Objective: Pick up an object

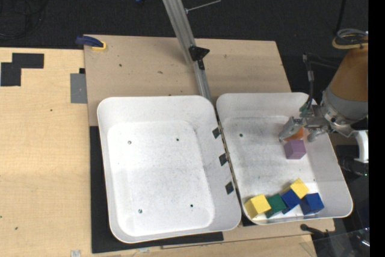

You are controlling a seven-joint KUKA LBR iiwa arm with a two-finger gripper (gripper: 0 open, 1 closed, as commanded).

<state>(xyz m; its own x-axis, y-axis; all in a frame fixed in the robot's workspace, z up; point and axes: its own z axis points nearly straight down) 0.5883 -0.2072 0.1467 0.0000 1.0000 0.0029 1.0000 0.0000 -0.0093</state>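
In the right bin [264,111], a purple block [295,149] lies by the right wall. My gripper [296,131] hangs directly over the block's top edge, reaching in from the right. A small orange patch shows at the gripper's tip, just above the purple block; I cannot make out what it is. Along the bin's front edge sits a cluster of blocks: a yellow block [259,205], a green block [277,203], a blue block [290,198], a second yellow block [299,188] and another blue block [311,203].
The left bin [114,111] stands beside the right one, with black clips [220,146] along the seam between them. A slanted aluminium post [180,21] rises behind the bins. The arm's grey body [349,84] overhangs the right bin's right rim.
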